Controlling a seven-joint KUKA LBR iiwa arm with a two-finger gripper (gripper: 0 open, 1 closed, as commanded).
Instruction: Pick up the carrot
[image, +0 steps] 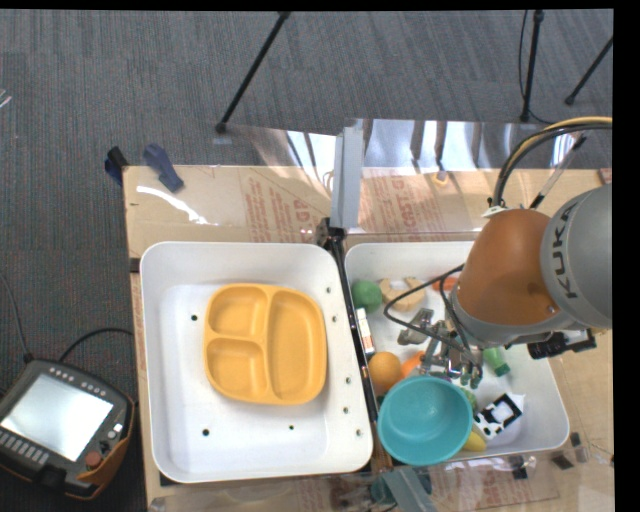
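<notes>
In the right bin (555, 420), my gripper (445, 355) hangs low over the pile of items, just above the rim of a teal bowl (425, 418). A small orange piece (412, 362), seemingly the carrot, peeks out at the gripper's left side, and the gripper body hides most of it. I cannot tell whether it is touching the gripper. An orange round fruit (384, 370) lies just left of that piece. The arm's orange band (505, 270) covers the bin's middle.
The left bin (170, 300) holds a yellow divided plate (267, 343). In the right bin lie a green ball (367, 294), a beige item (408, 295), a green block (495, 360), a black-and-white cube (500, 412) and a yellow piece (475, 436).
</notes>
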